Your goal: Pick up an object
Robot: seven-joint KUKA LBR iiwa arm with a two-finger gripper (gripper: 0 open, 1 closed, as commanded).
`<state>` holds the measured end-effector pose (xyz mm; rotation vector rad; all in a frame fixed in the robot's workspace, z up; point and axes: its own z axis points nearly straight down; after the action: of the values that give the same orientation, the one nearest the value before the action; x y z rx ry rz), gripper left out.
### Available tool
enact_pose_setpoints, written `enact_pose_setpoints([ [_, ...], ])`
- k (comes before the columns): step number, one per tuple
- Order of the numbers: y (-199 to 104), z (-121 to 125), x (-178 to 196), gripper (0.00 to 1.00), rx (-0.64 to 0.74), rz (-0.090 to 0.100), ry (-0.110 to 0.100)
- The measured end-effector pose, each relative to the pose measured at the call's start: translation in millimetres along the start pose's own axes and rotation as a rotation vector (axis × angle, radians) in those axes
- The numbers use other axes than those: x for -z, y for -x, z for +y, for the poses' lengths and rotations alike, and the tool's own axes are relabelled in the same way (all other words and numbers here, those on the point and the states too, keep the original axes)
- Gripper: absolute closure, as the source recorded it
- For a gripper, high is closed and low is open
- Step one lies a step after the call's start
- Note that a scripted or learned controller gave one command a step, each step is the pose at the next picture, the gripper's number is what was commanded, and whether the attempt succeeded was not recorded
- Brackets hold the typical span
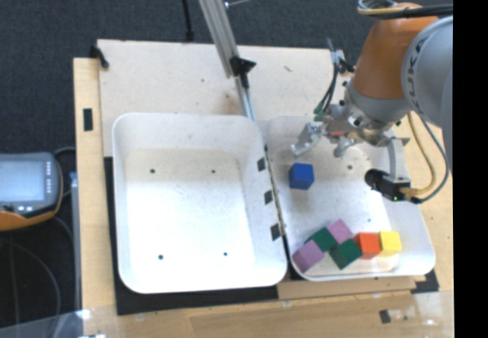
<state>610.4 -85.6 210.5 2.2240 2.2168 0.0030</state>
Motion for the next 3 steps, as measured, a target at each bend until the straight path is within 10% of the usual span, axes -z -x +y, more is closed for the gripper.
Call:
enact_pose_setpoints([
  [2, 65, -47, -113, 0.0, 0.0, -0.002, 0.001],
  [3, 73, -67, 94, 0.0, 0.006, -0.004, 0.009],
])
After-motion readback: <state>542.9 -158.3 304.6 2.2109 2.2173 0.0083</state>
